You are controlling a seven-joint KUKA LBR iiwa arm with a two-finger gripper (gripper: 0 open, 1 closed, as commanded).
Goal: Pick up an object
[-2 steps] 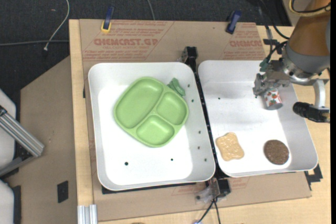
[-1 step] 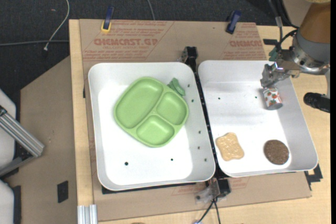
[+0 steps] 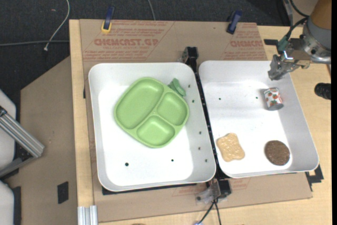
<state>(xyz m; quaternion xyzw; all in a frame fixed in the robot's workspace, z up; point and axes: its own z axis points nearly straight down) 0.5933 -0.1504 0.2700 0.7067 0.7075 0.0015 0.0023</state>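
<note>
1. Hovering: gripper (image 3: 277,72) over the right bin's (image 3: 251,170) far corner, just above the cup (image 3: 272,98); jaw state impossible to tell.
2. Lying tipped near the far wall: cup, prone to rolling if nudged off-centre.
3. Sitting flat at the near edge: cracker (image 3: 230,147) and cookie (image 3: 277,152), risking a slipped, empty pinch.

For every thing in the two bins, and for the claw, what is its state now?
green divided plate: flat, upright, in left bin
small cup: on its side, in right bin
tan cookie: lying flat
brown round cookie: lying flat
claw: above right bin's far edge, holding nothing
</note>
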